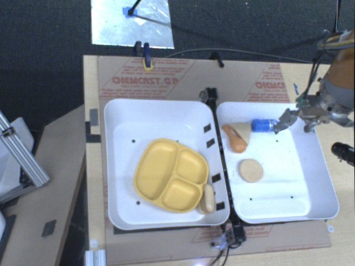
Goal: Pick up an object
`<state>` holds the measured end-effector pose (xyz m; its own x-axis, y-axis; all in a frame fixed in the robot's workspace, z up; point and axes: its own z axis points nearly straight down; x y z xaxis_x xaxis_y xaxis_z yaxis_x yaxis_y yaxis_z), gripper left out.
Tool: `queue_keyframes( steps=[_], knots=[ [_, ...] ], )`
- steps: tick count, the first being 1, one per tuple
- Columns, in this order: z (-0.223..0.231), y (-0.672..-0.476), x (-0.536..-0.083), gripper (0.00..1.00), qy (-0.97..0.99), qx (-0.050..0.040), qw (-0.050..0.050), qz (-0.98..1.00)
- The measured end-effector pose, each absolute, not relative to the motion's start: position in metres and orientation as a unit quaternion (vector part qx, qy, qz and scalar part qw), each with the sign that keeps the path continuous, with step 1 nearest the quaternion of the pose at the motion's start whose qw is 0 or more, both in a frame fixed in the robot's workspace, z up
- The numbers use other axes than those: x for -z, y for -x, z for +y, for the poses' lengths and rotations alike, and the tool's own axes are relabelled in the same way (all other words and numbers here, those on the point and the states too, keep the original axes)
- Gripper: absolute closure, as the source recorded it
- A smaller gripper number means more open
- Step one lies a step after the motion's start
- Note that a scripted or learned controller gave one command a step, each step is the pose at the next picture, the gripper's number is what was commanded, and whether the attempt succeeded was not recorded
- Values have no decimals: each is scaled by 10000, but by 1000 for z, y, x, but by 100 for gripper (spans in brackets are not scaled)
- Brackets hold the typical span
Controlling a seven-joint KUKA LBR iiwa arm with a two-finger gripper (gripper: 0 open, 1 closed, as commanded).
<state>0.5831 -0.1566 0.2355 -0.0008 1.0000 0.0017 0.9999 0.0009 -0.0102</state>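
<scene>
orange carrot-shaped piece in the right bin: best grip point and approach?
Grip the orange carrot-shaped piece across its narrower upper-left end, coming from straight above. It lies flat and slanted on the right white bin's floor, apart from the blue cylinder and the round tan disc, so its long sides are open.

Glossy white plastic bins (166, 115); matt yellow plastic divided plate (169, 173).

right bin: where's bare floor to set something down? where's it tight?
Free: the right bin's near half, below the tan disc, and the strip right of the disc. Crowded: the far-left corner, where the orange piece and blue object lie with the tool beside them.
</scene>
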Motion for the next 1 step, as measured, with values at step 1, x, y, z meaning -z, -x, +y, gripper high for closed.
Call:
queue_keyframes(
  steps=[1],
  knots=[
    [-156, -586, -242, 0, 7059, 4, -7, -7083]
  ],
)
